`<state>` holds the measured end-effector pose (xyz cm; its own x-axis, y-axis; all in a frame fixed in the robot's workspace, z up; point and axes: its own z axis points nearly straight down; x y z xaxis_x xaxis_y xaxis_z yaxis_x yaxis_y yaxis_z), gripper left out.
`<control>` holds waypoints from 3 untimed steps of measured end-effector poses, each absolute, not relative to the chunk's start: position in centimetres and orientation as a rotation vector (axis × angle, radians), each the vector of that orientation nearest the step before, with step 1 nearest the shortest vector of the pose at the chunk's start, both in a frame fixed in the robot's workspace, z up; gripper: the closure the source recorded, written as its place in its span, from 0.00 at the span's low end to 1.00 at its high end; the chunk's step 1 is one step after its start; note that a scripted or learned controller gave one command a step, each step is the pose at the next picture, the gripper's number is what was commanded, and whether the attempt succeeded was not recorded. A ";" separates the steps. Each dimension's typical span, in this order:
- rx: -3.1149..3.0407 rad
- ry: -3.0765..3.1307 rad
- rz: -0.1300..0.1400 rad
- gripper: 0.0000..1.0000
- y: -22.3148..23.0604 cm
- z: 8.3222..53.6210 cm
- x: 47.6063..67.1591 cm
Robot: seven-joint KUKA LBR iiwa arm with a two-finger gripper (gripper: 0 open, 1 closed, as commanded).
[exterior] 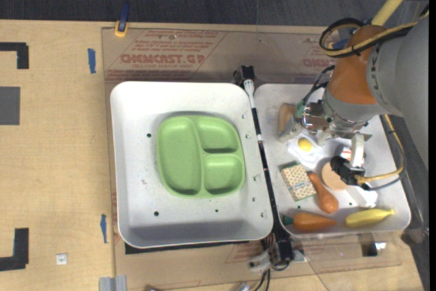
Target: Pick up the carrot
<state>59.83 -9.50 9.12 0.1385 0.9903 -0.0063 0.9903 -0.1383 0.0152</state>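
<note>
The carrot (313,219) is orange with a green end. It lies flat along the front edge of the right bin (394,153), pointing left-right. My gripper (315,126) hangs over the back half of that bin, just above a fried egg (306,148), well behind the carrot and apart from it. The grey arm with its orange band (351,82) comes in from the right and covers the gripper's top. I see nothing held.
An orange-brown drumstick (324,193), a checked cracker (297,180), a tan round slice (330,178) and a banana (369,216) crowd around the carrot. A pale cone-like piece (286,116) lies at the bin's back left. The left bin (136,119) holds a green divided plate (200,155).
</note>
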 end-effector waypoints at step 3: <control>1.914 2.456 0.012 1.00 -13.4 10.2 51.3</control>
